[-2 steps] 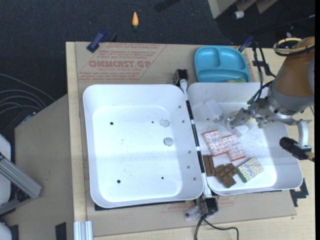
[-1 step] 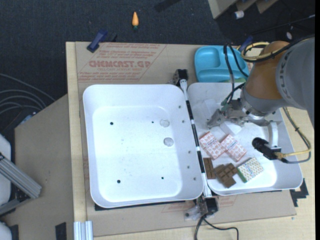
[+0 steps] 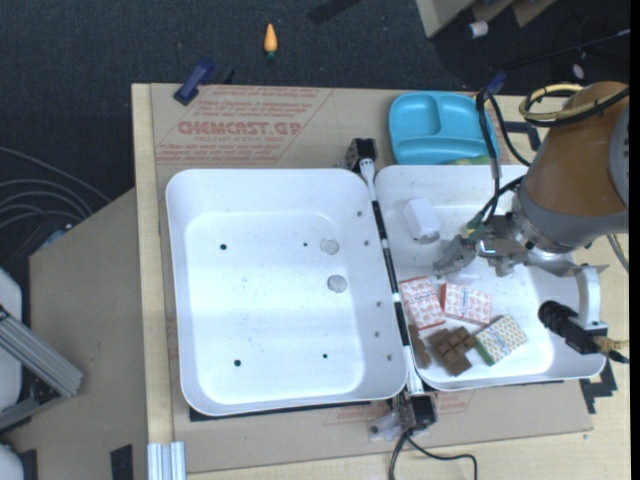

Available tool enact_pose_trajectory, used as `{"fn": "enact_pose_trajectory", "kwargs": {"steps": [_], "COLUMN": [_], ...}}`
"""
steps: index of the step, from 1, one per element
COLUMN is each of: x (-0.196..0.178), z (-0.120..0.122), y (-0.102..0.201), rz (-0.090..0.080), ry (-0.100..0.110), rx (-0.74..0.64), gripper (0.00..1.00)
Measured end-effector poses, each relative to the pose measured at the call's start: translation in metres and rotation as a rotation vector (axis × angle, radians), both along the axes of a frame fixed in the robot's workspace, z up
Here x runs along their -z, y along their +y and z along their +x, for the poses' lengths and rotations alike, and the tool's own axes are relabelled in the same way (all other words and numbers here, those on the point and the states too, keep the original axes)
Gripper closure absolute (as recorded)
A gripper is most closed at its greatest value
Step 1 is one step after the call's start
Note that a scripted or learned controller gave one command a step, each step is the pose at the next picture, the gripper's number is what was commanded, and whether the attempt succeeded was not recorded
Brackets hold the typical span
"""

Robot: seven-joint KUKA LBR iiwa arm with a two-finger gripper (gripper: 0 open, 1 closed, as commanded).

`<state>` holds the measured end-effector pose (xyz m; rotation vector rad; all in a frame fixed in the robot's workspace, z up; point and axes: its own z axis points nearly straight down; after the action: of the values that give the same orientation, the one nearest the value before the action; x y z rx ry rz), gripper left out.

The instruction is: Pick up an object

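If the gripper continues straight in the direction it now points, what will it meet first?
The gripper points left and downward inside the right bin. It would probably meet the bin's bare white floor first, just above the red-and-white packet; depth is unclear.

We view a robotics laboratory from a fixed overhead camera. A grey industrial arm with an orange band (image 3: 580, 168) enters at 3 o'clock over two shallow white bins (image 3: 200, 208) on a board-topped counter (image 3: 150, 148). Loose cables (image 3: 40, 208) lie on dark carpet at 9 o'clock, an aluminium extrusion (image 3: 40, 353) sits at 8 o'clock, and wiring (image 3: 430, 453) trails off at 6 o'clock.
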<state>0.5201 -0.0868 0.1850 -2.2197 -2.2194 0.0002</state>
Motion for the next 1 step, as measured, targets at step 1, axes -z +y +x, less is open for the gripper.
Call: {"fn": "enact_pose_trajectory", "kwargs": {"steps": [1], "x": [0.0916], "z": [0.0681], "y": [-0.0101], "rz": [-0.002], "ry": [-0.003], "rx": [0.0], "gripper": [0.0]}}
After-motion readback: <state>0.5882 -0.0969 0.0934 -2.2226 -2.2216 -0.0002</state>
